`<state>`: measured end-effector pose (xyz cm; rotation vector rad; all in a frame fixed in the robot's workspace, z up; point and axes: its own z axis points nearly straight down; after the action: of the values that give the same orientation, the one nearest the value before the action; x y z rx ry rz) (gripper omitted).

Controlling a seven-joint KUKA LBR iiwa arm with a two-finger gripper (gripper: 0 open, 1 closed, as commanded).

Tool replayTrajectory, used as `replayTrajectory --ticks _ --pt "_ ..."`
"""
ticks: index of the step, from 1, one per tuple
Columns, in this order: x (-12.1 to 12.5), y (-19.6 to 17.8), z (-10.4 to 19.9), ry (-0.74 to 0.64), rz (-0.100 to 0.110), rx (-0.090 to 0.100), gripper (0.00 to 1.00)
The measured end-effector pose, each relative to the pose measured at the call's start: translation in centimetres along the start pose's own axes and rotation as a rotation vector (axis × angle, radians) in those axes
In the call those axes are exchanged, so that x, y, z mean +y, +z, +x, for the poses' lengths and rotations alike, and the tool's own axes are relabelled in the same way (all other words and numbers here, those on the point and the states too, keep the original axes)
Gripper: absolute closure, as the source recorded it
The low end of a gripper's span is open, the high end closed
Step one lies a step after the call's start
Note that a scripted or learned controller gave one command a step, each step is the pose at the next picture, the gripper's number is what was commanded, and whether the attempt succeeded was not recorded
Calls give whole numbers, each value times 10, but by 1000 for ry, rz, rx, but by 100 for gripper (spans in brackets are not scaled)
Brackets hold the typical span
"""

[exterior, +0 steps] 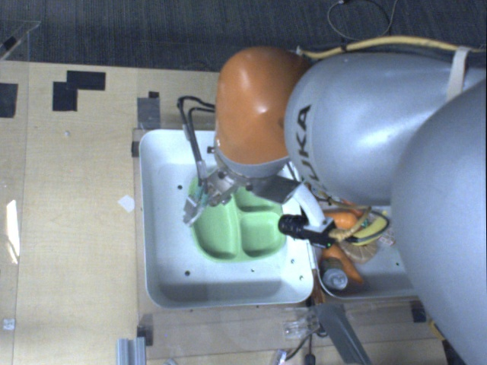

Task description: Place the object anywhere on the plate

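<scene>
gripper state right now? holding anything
gripper: cannot be told; it sits low over the left edge of the green plate in the left bin.

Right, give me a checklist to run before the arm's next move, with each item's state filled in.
1. Plate lies in the left bin: ok.
2. Hand is over the plate's left edge: ok.
3. Object is between the hand's fingers: cannot tell.
4. Bare green plate surface below the hand: ok.
5. Arm leaves the plate's upper part in sight: not ok.
6. Other items stay in the right bin, off the plate: ok.
</scene>
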<state>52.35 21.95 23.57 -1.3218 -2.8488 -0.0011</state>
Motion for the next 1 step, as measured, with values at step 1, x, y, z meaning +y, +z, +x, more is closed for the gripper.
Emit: replayTrajectory --ticks 1 --pt "2 -8 -1 -1 0 0 100"
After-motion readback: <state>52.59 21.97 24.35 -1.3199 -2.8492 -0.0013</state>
